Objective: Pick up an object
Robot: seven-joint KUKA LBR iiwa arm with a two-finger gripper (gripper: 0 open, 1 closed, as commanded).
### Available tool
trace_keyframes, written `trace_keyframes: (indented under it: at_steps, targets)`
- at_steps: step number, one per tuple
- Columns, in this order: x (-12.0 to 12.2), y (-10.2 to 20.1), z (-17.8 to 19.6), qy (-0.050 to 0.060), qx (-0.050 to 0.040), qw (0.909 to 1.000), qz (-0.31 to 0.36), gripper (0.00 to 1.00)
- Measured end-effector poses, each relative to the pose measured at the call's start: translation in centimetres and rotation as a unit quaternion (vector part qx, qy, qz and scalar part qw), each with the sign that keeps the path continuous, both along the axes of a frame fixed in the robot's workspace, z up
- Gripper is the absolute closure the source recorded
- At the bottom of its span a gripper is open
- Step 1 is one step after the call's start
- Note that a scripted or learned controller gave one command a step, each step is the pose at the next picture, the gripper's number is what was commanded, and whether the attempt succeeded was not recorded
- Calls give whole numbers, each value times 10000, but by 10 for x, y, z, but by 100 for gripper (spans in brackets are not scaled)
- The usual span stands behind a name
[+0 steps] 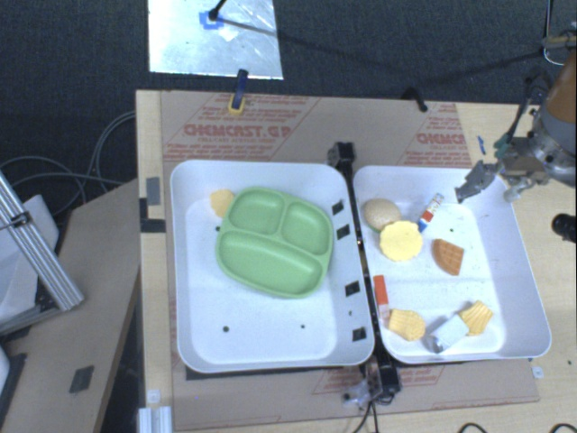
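We've got the gripper [493, 180] hovering at the right bin's [523, 242] far corner, fingers spread and empty. The marker [431, 211] sits nearest, crowded by the yellow disc [400, 241], so we could easily nudge it away.

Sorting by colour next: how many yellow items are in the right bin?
3: a round yellow disc near the bin's middle, a yellow piece at the front, another front right. None looks hidden.

Red print on cardboard sheet [270, 120] under bins, reversed, roughly "CHEMCAST"; rest illegible.
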State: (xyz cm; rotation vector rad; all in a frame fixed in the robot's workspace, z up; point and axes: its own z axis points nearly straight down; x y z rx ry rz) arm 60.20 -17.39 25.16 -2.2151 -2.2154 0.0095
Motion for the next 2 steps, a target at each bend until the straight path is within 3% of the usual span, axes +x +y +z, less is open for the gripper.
trace_keyframes:
  at_steps: [1, 2]
  targets:
    - [2, 1, 8, -59, -12, 10000, 15, 0]
    - [1, 1, -55, -39, -6, 10000, 5, 0]
